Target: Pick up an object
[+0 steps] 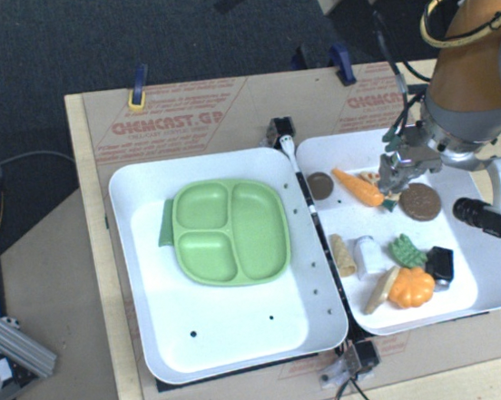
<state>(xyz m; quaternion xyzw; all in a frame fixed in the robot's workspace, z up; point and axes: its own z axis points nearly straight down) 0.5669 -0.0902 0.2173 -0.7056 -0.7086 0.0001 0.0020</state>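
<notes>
The right bin [500, 285] holds several toy foods. An orange carrot [357, 186] lies near its back, pointing up-left. My gripper [393, 179] hangs low over the carrot's right end, beside a brown disc [420, 201]. Nothing can be seen held in it. A small brown round piece [320, 185] lies left of the carrot. Toward the front lie a white cylinder [364, 250], a green leafy piece [406, 252], an orange pumpkin [410, 289], a black block [439, 264] and two tan sticks [342, 256].
A green divided plate [232, 231] lies in the left bin [157, 326]. The grey arm with its orange band [472, 37] comes in from the upper right. A black fitting [486, 216] juts over the right bin's right side.
</notes>
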